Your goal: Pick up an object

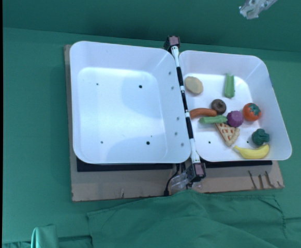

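Observation:
The right bin (264, 76) holds several toy foods: a tan potato (194, 84), a green celery stick (229, 85), a brown donut (219, 106), an orange carrot (202, 112), a green bean pod (213, 120), a purple onion (235, 118), an orange tomato (251, 111), a pizza slice (228, 133), a broccoli floret (259, 136) and a yellow banana (252, 152). My gripper (253, 5) hangs high at the top right of the camera view, beyond the bin's far edge and well away from every item, with nothing visible in it.
The left bin (88, 56) sits beside the right one, joined by a black-and-white divider (184, 102). Both rest on a cardboard sheet (114, 187). Green cloth (192, 221) bunches up at the front.

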Controlling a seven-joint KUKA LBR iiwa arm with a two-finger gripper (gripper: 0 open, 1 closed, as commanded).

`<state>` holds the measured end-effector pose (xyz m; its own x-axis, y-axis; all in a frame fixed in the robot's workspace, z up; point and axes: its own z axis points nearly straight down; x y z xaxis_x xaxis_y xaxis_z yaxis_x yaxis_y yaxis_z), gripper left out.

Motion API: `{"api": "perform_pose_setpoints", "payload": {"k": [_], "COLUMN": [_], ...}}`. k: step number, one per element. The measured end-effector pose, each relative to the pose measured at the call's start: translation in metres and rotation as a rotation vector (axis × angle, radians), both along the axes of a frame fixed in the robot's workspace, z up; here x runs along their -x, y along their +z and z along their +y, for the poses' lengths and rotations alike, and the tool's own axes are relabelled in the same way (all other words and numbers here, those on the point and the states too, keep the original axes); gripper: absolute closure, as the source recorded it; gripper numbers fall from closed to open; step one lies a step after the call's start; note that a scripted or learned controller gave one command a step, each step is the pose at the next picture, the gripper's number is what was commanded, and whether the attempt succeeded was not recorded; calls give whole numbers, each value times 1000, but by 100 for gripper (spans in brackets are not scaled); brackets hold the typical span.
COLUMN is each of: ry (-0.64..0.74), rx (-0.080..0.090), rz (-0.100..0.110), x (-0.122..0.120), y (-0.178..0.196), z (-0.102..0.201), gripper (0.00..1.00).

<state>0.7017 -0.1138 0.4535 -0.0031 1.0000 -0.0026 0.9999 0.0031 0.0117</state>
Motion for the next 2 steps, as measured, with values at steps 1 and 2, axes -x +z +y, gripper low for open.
{"api": "perform_pose_setpoints", "payload": {"k": [1,2], "ry": [-1,0], "rx": [0,-1], "rz": [2,-1], "x": [1,1], "y": [54,126], "z": [47,109], "gripper": [100,100]}}
